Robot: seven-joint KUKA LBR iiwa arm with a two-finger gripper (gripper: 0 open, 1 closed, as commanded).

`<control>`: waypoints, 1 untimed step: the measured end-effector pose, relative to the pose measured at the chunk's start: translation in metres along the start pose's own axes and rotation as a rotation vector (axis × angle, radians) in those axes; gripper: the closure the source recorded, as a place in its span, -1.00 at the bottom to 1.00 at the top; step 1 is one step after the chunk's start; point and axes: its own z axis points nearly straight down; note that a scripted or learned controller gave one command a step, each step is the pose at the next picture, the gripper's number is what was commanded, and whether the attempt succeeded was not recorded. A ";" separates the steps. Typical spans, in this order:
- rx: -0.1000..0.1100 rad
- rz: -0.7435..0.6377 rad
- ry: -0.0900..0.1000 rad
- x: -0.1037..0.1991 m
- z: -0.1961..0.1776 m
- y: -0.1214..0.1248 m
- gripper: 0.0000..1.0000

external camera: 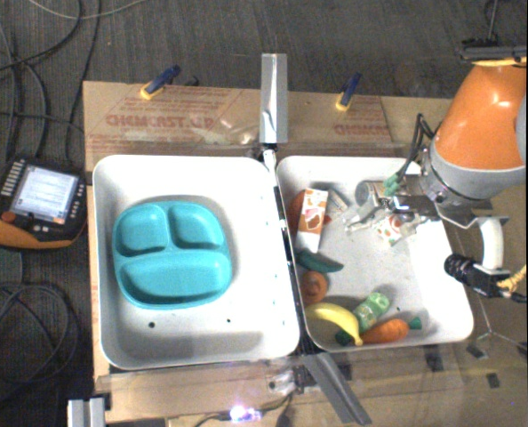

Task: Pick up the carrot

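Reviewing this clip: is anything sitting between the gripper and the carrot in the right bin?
Nothing visible blocks it. The gripper hangs over the upper part of the right bin; the carrot lies at the bin's near edge, with bare floor between. A green packet and a banana crowd the carrot's left side.

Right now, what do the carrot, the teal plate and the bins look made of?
Carrot: likely moulded plastic toy, smooth, uniform orange with a green stub end. Divided teal plate: plastic by its look, even colour, soft sheen, rounded compartment ridges. White bins: probably thin plastic or enamelled metal, glossy; the view leaves that open.
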 end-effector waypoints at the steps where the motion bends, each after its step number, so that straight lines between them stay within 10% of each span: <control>1: 0.002 -0.009 0.002 -0.004 0.137 0.010 -1.00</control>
